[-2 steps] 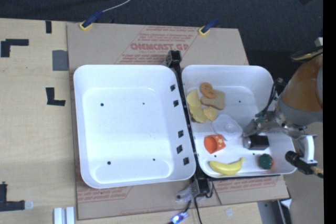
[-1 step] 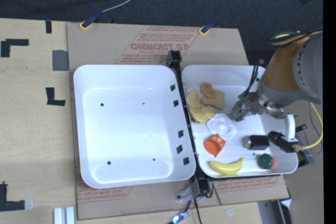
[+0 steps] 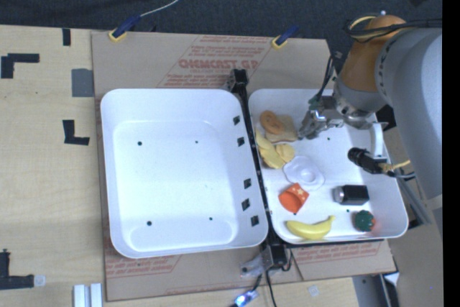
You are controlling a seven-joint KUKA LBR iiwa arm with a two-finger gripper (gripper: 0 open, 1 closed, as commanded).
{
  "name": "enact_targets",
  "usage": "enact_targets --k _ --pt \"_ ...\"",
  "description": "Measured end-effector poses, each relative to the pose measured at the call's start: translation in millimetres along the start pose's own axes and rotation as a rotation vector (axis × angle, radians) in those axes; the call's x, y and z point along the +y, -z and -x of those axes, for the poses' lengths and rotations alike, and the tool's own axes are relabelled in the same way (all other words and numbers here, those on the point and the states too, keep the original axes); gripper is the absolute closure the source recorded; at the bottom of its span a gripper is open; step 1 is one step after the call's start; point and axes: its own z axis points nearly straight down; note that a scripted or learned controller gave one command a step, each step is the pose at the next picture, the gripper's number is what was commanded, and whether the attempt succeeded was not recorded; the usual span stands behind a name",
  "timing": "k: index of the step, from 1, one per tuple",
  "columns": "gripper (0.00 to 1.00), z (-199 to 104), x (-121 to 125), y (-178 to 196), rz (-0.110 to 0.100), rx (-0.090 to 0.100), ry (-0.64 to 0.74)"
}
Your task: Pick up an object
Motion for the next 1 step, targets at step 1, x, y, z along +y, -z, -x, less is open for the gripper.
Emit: enact_targets --k 1 --pt "1.0 -57.9 26.9 1.3 -0.004 0.001 0.001"
